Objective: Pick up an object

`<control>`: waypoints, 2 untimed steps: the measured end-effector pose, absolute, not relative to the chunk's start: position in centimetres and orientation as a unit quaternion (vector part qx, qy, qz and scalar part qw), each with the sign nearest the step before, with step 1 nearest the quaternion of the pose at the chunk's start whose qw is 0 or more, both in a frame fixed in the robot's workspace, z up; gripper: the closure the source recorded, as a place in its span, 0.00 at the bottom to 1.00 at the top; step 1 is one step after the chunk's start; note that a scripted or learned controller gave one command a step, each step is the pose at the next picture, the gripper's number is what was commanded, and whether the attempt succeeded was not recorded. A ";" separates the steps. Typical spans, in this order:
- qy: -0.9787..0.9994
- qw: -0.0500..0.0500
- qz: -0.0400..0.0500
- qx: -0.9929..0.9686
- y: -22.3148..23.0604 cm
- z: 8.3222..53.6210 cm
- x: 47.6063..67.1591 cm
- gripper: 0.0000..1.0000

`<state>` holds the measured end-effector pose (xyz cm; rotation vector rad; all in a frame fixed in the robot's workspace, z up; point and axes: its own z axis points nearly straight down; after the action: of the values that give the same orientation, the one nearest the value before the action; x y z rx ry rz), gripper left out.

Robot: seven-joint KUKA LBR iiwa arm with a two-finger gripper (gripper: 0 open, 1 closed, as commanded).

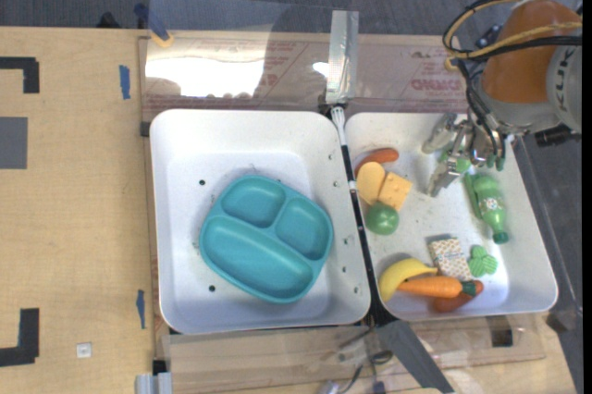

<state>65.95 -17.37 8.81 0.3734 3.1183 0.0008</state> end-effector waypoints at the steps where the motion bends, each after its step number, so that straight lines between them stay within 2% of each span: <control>1: 0.999 0.003 -0.001 0.053 -22.5 8.8 64.4 0.00; 2: 1.000 0.004 0.000 -0.009 -17.1 8.7 66.1 0.00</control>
<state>66.09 -17.13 8.73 -0.0272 3.1335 0.0014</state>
